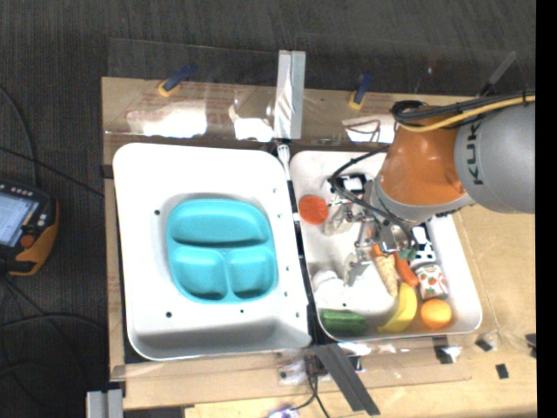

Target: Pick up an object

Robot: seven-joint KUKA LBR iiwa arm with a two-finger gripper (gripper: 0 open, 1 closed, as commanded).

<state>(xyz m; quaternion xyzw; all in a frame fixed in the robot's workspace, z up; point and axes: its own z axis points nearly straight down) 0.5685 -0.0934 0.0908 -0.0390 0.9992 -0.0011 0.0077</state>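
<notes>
Cucumber [341, 321]: front edge of right bin [466, 286], beside banana [399, 309] and orange [435, 313].
Gripper [355, 259]: low over right bin's middle, near corn cob [385, 273] and carrot [406, 271]; finger state — cannot tell.
Target guess: corn cob; likely light, stiff, slippery plastic. Grip across its middle.
Left bin [139, 233]: blue tray [222, 246], apart.

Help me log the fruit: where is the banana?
The banana lies in the right bin, near its front edge, between the green cucumber and the orange.
</notes>
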